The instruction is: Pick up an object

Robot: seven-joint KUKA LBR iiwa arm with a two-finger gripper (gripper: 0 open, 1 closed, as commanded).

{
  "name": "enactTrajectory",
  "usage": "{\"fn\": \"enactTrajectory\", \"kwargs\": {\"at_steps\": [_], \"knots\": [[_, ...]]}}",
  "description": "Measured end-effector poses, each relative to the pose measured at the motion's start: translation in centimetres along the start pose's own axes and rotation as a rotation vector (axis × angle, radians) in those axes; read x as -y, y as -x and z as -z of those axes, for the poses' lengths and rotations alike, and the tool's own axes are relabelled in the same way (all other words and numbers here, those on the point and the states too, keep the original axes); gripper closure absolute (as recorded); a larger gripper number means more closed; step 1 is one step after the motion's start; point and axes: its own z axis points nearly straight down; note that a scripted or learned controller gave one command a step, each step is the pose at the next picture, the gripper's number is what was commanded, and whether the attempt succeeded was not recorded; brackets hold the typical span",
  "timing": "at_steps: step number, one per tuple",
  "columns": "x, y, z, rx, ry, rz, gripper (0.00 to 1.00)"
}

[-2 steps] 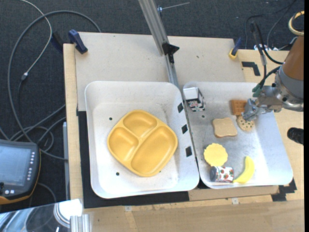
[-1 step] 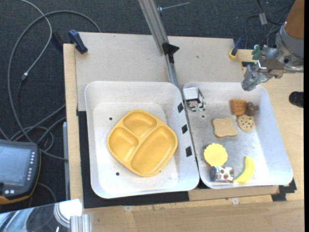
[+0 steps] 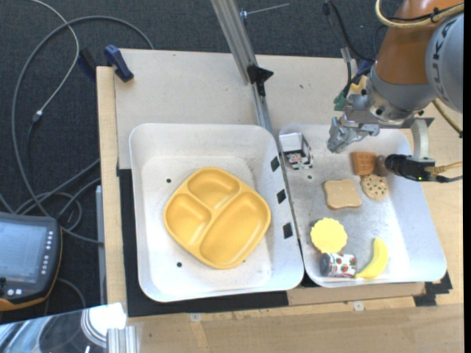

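Two white bins sit side by side on the bench (image 3: 184,79). Left bin (image 3: 147,153): lies well to the claw's left and holds a yellow divided plate (image 3: 217,217). Right bin (image 3: 419,234): lies under and in front of the claw and holds the smaller goods.

Arm (image 3: 412,43): grey, with an orange band, reaching in from the right and bent down over the far end of the right bin. Claw (image 3: 340,140): points downward, just above the bin floor at its far edge. Whether it is open or closed cannot be told from this angle. Nothing is seen held in it.

Items, in descending size. Slice of bread (image 3: 342,194): near, just below the claw in the view. Yellow scalloped disc (image 3: 328,234): further below. Banana (image 3: 375,259): well apart, at the near right of the bin. Small printed can (image 3: 338,265): lying on its side, just beside the banana. Brown cracker (image 3: 363,162): just to the claw's right, the closest candidate. Cookie (image 3: 374,188): near, touching or almost touching the cracker. A small white tagged piece (image 3: 293,151) sits to the claw's left, on the divide between the bins.

Assessment: no object lifted; all rest on the bin floor. The pick is judged not yet made. Remaining: descend on one item, close, lift clear.
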Motion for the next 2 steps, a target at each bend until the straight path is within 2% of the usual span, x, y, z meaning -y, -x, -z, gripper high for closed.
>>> {"fn": "enactTrajectory", "kwargs": {"at_steps": [1, 2], "knots": [[-5.6, -10.0, 0.2, -0.001, 0.013, 0.006, 1.00], [1.2, -7.2, 10.8, 0.003, 0.019, -0.006, 1.00]]}}
